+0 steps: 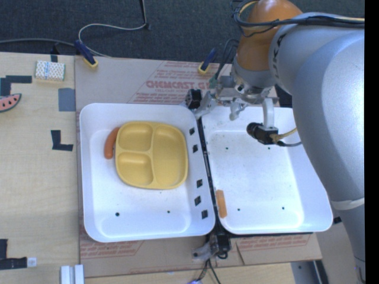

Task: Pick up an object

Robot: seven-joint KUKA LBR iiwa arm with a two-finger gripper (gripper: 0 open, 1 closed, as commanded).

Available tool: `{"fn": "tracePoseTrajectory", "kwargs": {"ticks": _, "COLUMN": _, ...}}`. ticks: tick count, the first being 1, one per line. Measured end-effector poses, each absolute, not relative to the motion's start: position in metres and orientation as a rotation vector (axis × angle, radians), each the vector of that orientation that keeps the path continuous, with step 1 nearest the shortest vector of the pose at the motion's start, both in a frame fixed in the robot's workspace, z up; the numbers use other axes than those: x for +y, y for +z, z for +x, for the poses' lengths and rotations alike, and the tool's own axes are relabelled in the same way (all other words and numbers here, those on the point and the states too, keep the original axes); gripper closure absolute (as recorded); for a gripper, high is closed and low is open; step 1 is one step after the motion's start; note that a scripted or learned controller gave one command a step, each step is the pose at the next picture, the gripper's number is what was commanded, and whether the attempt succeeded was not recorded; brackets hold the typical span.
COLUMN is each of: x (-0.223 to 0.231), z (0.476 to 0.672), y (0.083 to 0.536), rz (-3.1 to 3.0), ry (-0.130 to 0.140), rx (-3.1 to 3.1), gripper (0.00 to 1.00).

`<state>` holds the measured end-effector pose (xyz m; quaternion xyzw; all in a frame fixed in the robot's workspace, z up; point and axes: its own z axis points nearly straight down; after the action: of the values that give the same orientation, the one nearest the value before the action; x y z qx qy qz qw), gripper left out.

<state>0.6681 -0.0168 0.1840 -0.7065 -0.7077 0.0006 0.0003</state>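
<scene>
The jaws (237,106) hang over the right bin's (269,215) far edge; whether they are parted, I cannot tell. A yellow divided plate (151,154) lies in the left bin (142,226).

Dark carpet (118,5) beyond the bench; pale wooden benchtop (35,176) at left; brown cardboard sheet (160,84) under the bins.

The bench (35,176) is pale wood, partly covered by a sheet of brown cardboard (160,84). Two shallow white bins rest side by side on the cardboard, the left bin (95,218) touching the right bin (308,212). Black tape pieces (59,141) mark the wood.
</scene>
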Motion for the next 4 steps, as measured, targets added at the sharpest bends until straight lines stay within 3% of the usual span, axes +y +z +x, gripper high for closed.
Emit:
{"fn": "tracePoseTrajectory", "kwargs": {"ticks": 1, "x": -0.017, "z": 0.6681, "y": 0.1935, "rz": -2.218, "ry": 0.006, "rx": -2.225, "gripper": 1.0}}
{"fn": "tracePoseTrajectory", "kwargs": {"ticks": 2, "x": -0.0172, "z": 0.668, "y": 0.1934, "rz": -2.219, "ry": 0.007, "rx": -2.226, "gripper": 0.0}}
{"fn": "tracePoseTrajectory", "kwargs": {"ticks": 3, "x": -0.017, "z": 0.6681, "y": 0.203, "rz": -2.218, "ry": 0.009, "rx": -2.227, "gripper": 1.0}}
{"fn": "tracePoseTrajectory", "kwargs": {"ticks": 4, "x": -0.0172, "z": 0.668, "y": 0.2028, "rz": -2.219, "ry": 0.01, "rx": -2.227, "gripper": 0.0}}
